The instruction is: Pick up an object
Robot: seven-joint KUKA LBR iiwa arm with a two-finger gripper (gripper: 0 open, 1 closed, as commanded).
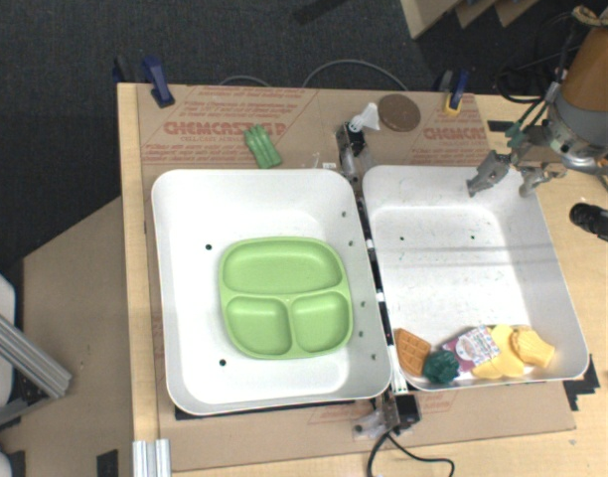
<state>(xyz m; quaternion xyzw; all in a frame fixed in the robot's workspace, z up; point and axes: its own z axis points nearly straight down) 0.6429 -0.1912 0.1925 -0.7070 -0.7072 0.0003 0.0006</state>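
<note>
Two shallow white bins sit side by side on a cardboard-topped bench (284,117). The left bin (175,266) holds a green divided tray (284,296) w/ three compartments. The right bin (463,256) is mostly bare; its objects are bunched in the near right corner: a waffle-like piece (412,350), a dark green lump (442,367), a pink-and-white packet (476,345), and yellow toy food pieces (518,354), touching or just beside one another.

The arm comes in from the right. Its tool (506,172) hangs over the far right corner of the right bin, fingers apart, nothing between them, well apart from the cluster.

To do this step well, I'd judge the tool needs to travel toward the near side, stay above the bin wall, then drop on a piece at the cluster's edge. The waffle-like piece or green lump look easiest, w/ free space to their far side. Approx centring matters; crowding and the bin wall could block a finger.
</note>
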